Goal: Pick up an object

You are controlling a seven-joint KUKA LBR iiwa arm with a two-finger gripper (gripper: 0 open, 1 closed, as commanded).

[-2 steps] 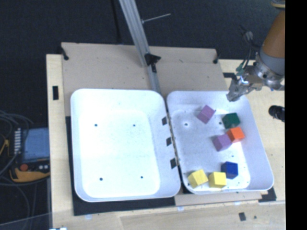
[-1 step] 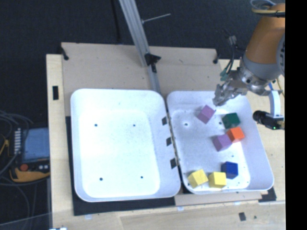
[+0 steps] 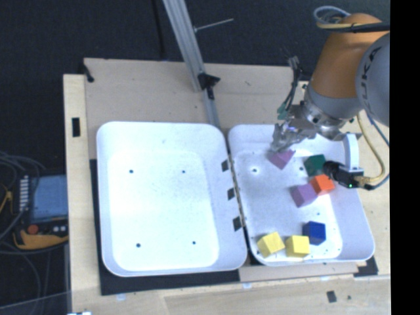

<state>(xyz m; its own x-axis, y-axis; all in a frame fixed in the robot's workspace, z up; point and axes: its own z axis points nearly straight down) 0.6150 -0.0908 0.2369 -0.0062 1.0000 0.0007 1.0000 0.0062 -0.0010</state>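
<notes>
Gripper (image 3: 286, 138) is sitting over the right bin (image 3: 354, 241) — a purple block (image 3: 280, 157) is lying directly below its tip, touching or nearly so. Finger state — can't tell from here.

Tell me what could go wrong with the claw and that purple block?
The claw sits right above a purple block near the back of the right bin. The block looks tilted, so it might slip away instead of being picked up. It also lies near the bin's back wall, so the claw could bump the rim. The green block and orange block sit beside the arm and might get knocked.
</notes>
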